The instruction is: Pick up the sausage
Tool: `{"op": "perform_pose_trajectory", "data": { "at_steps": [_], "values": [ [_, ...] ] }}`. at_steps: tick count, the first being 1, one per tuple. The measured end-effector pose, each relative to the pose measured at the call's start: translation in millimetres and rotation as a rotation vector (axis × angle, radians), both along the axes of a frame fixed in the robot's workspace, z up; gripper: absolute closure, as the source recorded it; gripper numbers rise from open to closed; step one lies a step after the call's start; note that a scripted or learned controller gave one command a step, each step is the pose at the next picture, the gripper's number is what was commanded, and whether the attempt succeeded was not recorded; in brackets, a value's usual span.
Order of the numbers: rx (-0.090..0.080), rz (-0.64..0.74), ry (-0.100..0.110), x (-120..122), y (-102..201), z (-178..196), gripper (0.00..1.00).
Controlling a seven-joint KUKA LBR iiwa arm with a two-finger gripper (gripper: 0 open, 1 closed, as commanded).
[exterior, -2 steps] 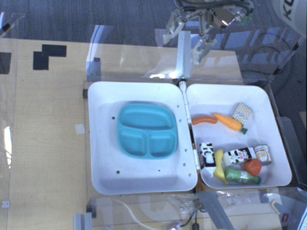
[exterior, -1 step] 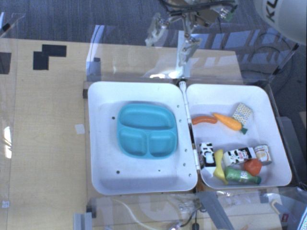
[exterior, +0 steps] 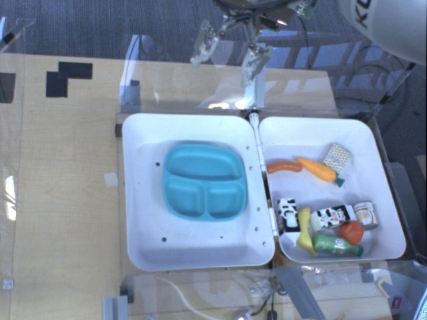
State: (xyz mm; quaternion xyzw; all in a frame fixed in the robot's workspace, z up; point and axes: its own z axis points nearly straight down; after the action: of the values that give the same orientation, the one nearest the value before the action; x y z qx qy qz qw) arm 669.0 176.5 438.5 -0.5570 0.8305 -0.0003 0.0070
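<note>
The gripper (exterior: 230, 47) hangs high above the far edge of the bench, its two fingers spread apart with nothing between them, well apart from the sausage (exterior: 284, 167). That sausage lies flat in the right bin (exterior: 380, 153), in its far half close to the wall shared with the left bin (exterior: 133, 199), and its outer end touches or nearly touches the carrot (exterior: 316, 169) (the contact itself is too fine to settle). To do the step well, I judge the arm should come down over the sausage's middle with the fingers set across its short width, keeping toward the end nearer the dividing wall so the carrot is not caught, yet not so close that a finger strikes the rim. The left bin holds a blue divided plate (exterior: 203, 182); the right bin's near half is crowded with small packages, well away from the target. The bench is pale wood, with dark carpet beyond its far edge.
</note>
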Motion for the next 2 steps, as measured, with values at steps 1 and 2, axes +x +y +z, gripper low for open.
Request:
{"op": "perform_pose_trajectory", "data": {
  "at_steps": [1, 2],
  "values": [
    [0.000, -0.104, 0.003, -16.2, 16.1, -0.2, 0.00],
    [0.008, -0.106, -0.008, -15.0, 16.0, 14.3, 1.00]
  ]
}}
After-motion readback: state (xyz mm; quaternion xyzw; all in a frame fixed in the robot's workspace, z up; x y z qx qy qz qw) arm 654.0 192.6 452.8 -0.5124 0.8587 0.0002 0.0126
